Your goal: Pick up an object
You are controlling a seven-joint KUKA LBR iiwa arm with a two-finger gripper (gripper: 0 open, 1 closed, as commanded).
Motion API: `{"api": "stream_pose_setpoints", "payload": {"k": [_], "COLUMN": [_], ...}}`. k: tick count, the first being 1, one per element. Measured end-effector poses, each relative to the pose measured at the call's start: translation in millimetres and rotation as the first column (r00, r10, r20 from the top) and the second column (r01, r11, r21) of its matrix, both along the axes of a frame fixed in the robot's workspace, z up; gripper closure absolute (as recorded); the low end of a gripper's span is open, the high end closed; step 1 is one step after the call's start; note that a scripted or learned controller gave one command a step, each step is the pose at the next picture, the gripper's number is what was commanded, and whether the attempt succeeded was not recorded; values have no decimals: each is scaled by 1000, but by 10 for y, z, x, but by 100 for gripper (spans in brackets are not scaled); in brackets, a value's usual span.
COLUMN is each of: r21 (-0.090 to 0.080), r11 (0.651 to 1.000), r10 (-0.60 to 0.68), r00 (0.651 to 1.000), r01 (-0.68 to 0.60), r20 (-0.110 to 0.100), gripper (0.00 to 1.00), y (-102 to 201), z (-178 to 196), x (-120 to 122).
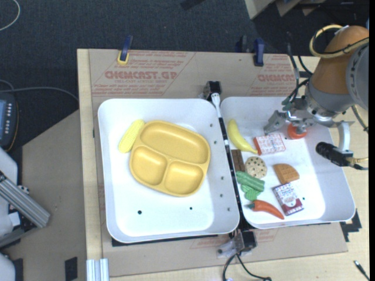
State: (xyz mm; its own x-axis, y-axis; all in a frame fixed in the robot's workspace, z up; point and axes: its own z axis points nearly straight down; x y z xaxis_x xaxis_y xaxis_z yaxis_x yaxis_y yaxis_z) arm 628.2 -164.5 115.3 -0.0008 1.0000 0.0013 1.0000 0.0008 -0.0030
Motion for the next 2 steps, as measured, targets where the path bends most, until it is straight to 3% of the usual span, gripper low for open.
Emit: {"api": "stream_pose_setpoints", "payload": {"k": [1,2], "r21": [0,-6], "r11": [1000,1000], "r10": [0,1], "r00": [1000,1000], "r01": [0,-1], "r20": [9,21], "gripper": [0,100], "y": [7,-3], "z": [-268,-114], "x": [30,61]}}
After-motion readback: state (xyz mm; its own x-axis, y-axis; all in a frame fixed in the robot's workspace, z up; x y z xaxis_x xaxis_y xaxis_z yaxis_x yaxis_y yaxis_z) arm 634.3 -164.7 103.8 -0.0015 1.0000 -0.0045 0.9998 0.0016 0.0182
